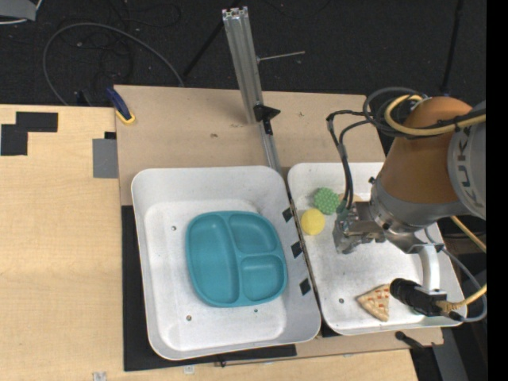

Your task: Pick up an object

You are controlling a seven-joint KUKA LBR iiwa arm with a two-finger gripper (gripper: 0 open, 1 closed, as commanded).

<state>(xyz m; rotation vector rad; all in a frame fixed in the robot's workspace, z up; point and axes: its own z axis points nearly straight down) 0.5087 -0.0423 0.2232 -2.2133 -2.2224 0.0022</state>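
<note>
I'm seeing the pincer (pixel 347 240) hovering in the right bin (pixel 349 308), beside the yellow ball (pixel 313 222). I'm not making out whether it's clenched.

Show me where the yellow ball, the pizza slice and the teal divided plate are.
yellow ball (pixel 313 222): camera view, middle of ball.
pizza slice (pixel 375 302): camera view, middle of slice.
teal divided plate (pixel 208 254): camera view, large left compartment.
</note>
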